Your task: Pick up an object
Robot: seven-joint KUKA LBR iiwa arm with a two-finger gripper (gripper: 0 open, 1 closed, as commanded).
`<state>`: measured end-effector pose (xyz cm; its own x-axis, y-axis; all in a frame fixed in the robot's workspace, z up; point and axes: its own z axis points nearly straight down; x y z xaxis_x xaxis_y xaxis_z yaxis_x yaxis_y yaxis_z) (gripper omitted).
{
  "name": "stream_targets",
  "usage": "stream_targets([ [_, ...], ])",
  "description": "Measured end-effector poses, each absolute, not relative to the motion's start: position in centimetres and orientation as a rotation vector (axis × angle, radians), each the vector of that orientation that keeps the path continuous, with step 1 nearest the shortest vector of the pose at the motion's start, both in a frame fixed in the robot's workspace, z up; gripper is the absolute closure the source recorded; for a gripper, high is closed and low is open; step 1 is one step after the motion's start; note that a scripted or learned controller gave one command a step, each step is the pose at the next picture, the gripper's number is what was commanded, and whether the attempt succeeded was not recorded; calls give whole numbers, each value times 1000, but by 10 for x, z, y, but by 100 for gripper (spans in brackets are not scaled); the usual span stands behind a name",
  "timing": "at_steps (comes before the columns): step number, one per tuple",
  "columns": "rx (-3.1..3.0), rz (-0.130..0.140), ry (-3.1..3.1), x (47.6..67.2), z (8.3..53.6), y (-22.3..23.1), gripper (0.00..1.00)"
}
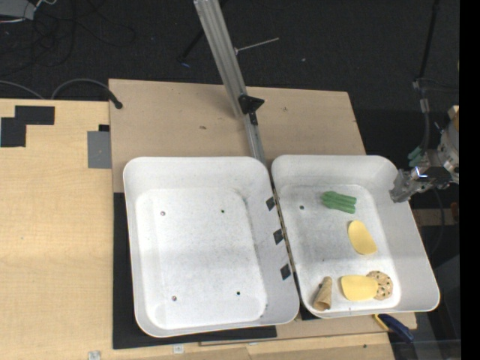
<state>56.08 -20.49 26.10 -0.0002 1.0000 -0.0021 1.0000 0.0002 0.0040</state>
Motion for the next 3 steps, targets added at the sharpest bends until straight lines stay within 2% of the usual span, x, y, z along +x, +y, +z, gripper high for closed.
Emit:
stream_targets([
  [1, 2220, -2, 2229, 546, 252, -157, 100],
  [2, 2219, 0, 2232, 544, 252, -95, 100],
  [3, 2222, -4, 2230, 530, 241, -43, 100],
])
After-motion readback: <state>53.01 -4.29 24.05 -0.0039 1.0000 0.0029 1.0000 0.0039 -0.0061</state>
